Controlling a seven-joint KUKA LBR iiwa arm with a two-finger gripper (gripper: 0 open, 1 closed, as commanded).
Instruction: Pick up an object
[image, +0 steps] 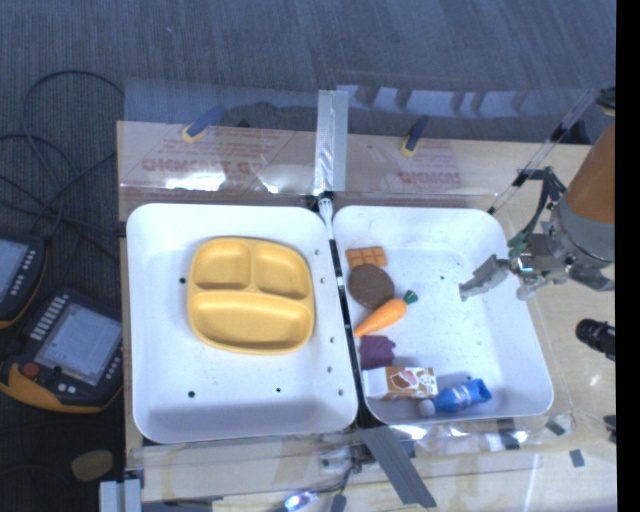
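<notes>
The right bin (440, 230) holds several small items along its left and front sides. There is an orange waffle square (366, 257), a brown round cookie (370, 286), an orange carrot (382, 316) and a purple piece (377, 351). A small printed carton (411, 381) and a blue bottle (462, 395) lie by the front wall. My gripper (503, 285) hovers over the bin's right side, well to the right of the carrot. Its fingers are spread open with nothing between them.
The left bin (160, 400) carries a yellow divided plate (251, 294). A metal divider post (329, 150) stands behind the seam between the bins. A teach pendant (60, 345) and cables lie on the floor at left. The arm's orange band (603, 180) is at the right edge.
</notes>
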